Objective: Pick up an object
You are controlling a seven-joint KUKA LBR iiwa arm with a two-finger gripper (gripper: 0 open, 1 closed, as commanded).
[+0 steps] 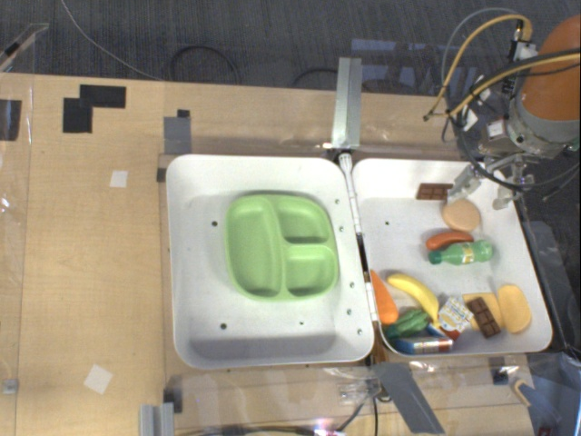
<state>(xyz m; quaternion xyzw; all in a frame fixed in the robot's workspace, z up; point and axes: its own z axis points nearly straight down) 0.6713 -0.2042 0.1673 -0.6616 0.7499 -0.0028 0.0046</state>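
The arm reached in at the upper right, and its hand [490, 178] hovered over the far right corner of the right bin [399, 184]. Its two fingers [465, 182] looked spread, with nothing between them, though they were small in the view and this is a judgement, not a certainty.

The nearest candidates lay toward seven o'clock from the hand. A tan round piece [461, 214] sat just beside the fingers, and a brown chocolate bar [433, 191] lay near it at about nine o'clock from the hand, its long axis running three to nine. Further toward six o'clock were a red sausage [448, 239] and a green bottle [461, 253], both lying on their sides with long axes roughly three to nine and close to touching.

The remaining items crowded the near edge of the bin: a banana [413, 292], a carrot [384, 302] and a yellow oval piece [515, 306], all well apart from the hand.

The left bin [195, 243] held a green divided tray [280, 245].

The tan round piece seemed the likeliest target, calling for a short move toward seven o'clock and then a descent.
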